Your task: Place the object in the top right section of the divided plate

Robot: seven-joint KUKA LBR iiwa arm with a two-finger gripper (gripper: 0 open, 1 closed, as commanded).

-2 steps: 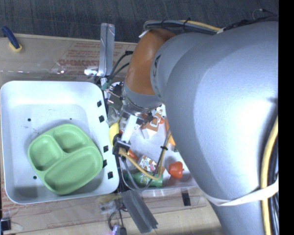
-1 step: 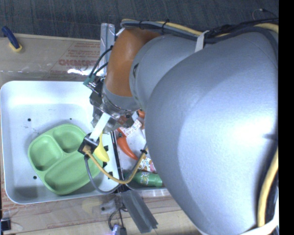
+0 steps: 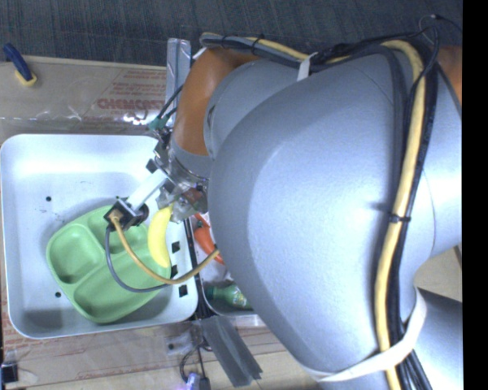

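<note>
A green divided plate [image 3: 85,270] lies in the left bin [image 3: 32,169], toward its front right. A yellow banana-shaped object [image 3: 159,236] stands on end over the plate's right edge, its top end right by my gripper [image 3: 176,205]. The gripper comes down from the arm's orange band at the left bin's right side. Wrist parts hide where the object meets the gripper, so a hold on it is not visible.
The big grey arm covers most of the right bin. At that bin's left edge an orange thing [image 3: 203,238] and a green thing [image 3: 228,297] peek out from under the arm. A blue clip [image 3: 20,63] sits at the bench's back left.
</note>
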